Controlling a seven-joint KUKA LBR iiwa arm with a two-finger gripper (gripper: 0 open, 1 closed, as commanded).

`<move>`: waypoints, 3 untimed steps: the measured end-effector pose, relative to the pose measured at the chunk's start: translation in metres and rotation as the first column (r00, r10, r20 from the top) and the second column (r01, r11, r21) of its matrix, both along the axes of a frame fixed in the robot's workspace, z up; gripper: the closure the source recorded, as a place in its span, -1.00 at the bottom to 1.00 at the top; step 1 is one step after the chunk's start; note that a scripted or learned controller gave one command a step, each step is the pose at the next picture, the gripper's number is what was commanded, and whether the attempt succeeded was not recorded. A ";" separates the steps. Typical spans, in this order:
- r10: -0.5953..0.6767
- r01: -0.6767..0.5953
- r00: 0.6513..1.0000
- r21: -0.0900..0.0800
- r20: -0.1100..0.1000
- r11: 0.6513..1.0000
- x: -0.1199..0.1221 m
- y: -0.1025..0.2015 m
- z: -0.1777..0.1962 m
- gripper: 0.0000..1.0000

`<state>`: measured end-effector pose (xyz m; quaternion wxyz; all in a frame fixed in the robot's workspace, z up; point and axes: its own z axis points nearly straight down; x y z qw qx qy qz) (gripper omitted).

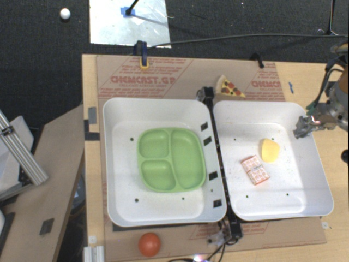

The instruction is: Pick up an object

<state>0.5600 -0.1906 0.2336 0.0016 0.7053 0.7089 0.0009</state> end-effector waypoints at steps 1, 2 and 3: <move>0.004 -0.004 1.000 0.002 -0.001 1.000 0.009 0.055 -0.010 1.00; 0.005 -0.005 1.000 0.002 0.000 1.000 0.024 0.101 -0.003 1.00; 0.005 -0.005 1.000 0.003 -0.002 1.000 0.032 0.157 -0.014 1.00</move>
